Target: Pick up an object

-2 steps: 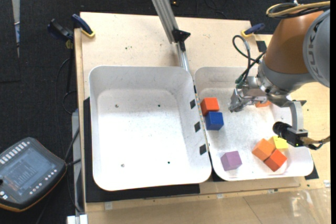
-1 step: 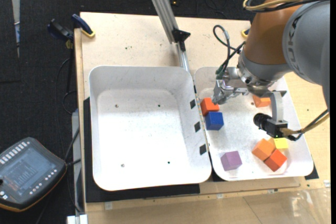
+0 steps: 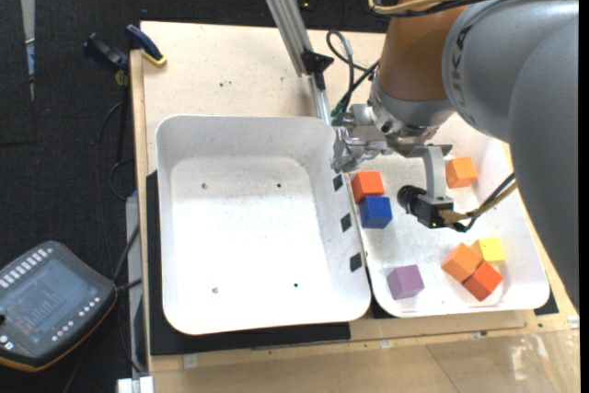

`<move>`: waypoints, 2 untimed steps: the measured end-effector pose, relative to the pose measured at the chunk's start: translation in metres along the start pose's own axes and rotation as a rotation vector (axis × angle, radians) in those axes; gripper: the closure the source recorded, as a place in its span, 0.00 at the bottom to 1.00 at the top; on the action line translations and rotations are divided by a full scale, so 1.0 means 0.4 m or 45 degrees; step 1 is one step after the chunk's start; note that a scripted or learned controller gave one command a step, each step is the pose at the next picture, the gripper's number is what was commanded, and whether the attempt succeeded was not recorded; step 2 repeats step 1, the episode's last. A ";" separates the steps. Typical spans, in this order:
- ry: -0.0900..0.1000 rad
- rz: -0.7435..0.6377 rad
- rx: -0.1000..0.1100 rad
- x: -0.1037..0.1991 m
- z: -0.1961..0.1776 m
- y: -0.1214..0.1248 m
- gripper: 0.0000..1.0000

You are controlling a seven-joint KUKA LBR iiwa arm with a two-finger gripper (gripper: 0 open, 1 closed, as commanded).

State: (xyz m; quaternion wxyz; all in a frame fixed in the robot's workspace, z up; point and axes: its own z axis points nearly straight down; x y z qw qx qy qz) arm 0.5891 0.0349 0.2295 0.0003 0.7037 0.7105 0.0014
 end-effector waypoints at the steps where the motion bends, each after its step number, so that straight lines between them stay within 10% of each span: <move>1: -0.001 0.003 0.001 0.120 0.017 0.028 1.00; 2: -0.001 0.003 0.001 0.120 0.017 0.028 1.00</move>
